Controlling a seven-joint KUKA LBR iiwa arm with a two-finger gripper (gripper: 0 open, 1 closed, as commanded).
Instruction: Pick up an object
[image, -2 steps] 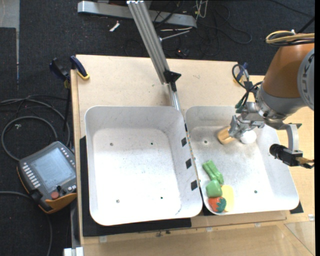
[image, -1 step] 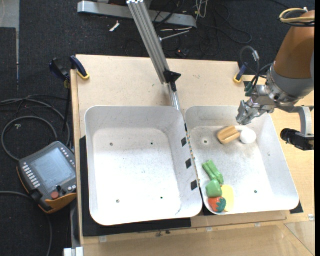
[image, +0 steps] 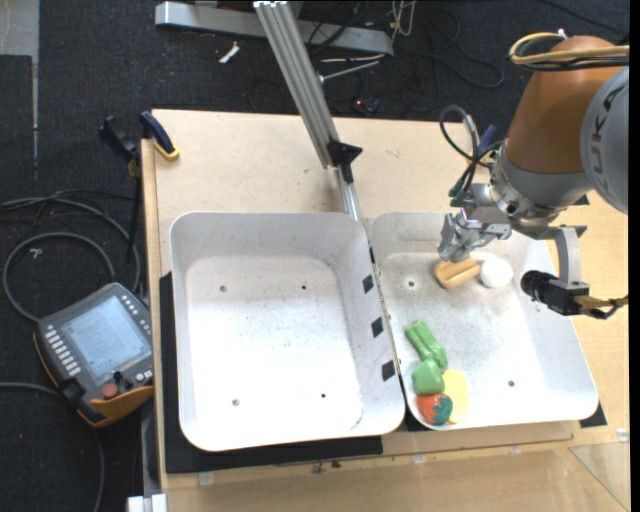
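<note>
My gripper hangs low over the far part of the right bin, its fingers pointing down right above a tan oblong piece. A white ball lies just right of that piece. Nearer the front of the same bin lie a green elongated toy, a green block, a yellow piece and a red-orange piece, all bunched together. Nothing is visibly held.
The left bin lies beside the right one, sharing a raised middle rim. A slanted metal pole crosses the back of the bench. A teach pendant lies on the floor to the left.
</note>
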